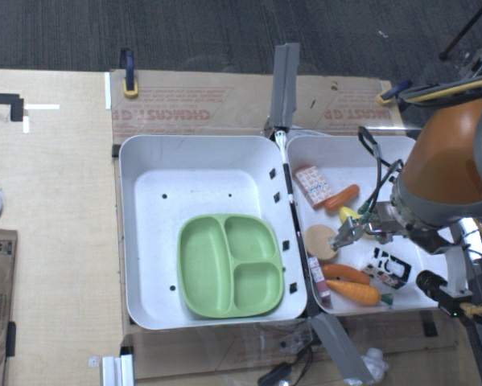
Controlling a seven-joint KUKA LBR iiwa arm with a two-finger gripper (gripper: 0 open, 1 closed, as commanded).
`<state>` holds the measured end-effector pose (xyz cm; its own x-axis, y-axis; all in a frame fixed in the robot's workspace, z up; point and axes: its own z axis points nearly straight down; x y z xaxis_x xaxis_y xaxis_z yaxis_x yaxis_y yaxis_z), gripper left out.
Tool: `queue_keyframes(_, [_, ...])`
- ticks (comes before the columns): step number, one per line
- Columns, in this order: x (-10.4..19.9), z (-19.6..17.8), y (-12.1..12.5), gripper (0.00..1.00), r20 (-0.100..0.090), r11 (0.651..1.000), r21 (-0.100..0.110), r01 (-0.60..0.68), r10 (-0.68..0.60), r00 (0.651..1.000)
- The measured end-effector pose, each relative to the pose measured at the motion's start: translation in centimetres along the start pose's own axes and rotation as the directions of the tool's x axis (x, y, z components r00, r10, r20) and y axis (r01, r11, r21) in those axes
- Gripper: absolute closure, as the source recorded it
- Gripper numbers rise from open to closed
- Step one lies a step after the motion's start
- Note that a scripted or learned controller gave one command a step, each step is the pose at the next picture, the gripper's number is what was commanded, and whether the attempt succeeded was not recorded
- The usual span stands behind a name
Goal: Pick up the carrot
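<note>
the gripper (343, 236), its fingers apart and clamping nothing, hovered above the tapered orange carrot (354, 292), risking grabbing crowded neighbouring toys instead.

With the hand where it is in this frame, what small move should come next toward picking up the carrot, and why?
Probably shift the hand toward the right bin's near edge, then lower it. It hovers by the tan disc, while the carrot lies nearer the front wall, beside an orange sausage-like piece, so the approach should stay narrow.
</note>
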<state>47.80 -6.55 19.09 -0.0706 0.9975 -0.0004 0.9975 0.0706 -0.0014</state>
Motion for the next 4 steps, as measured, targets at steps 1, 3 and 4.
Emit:
queue_keyframes(1, [-2.5, -17.3, -0.1, 0.0, 0.002, 0.998, 0.0, 0.068, -0.068, 0.998])
queue_keyframes(3, [2.7, -2.3, 0.1, 0.0, 0.0, 0.995, 0.002, -0.104, 0.104, 0.995])
queue_keyframes(4, [2.7, -2.3, 0.1, 0.0, 0.0, 0.995, 0.002, -0.103, 0.103, 0.995])
